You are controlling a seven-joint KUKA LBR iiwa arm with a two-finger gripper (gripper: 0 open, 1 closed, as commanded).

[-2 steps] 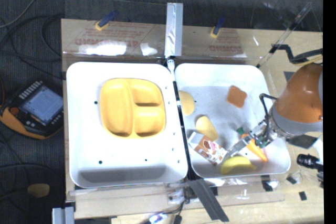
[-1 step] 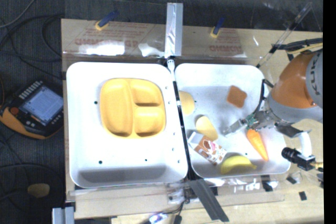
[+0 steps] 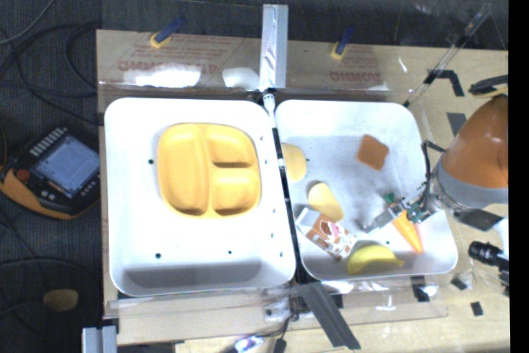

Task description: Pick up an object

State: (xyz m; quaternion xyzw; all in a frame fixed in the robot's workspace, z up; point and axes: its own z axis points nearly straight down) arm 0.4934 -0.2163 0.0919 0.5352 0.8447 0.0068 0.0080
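Hand over the right bin

The hand (image 3: 398, 209) sat low beside a carrot (image 3: 409, 232); its grip state couldn't be told, the arm (image 3: 479, 153) cut off at right.

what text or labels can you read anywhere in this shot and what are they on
None can be read.
Reddish print on the clear panel behind the bins: mirrored and too blurred.
Printed small packet in the right bin: print too small.
Handheld pendant on the floor at left: screen too blurred.
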